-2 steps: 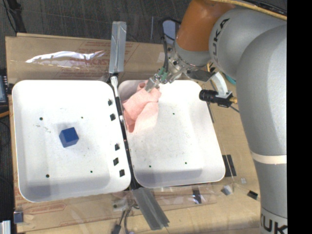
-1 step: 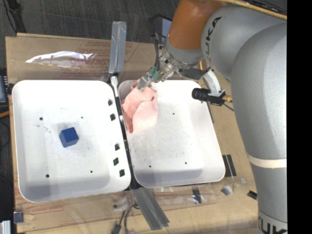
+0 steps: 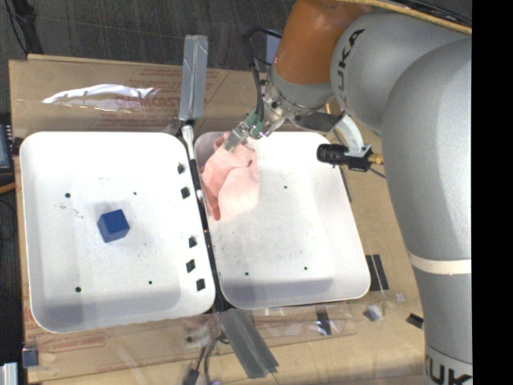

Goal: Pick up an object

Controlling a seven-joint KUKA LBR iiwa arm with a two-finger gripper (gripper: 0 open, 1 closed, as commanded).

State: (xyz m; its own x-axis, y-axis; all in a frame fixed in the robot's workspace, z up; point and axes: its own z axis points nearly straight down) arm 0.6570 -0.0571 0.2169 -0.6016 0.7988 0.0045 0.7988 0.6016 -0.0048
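My arm: reaching in from the right, wrist bent down over the right bin [image 3: 353, 275].
My end effector [image 3: 239, 139]: above the pink cloth [image 3: 231, 181]; grip state, I cannot tell.
Blue cube [image 3: 113, 224]: left bin [image 3: 48, 311].

The grey arm's gripper [image 3: 240, 137] sits at the far-left corner of the right shallow white bin [image 3: 321, 239], touching the top of a crumpled pink cloth [image 3: 231, 184] lying against the bin's left wall. A small blue cube [image 3: 113, 224] rests in the left white bin [image 3: 48, 175].

End effector [image 3: 239, 137] fingers' state unclear.
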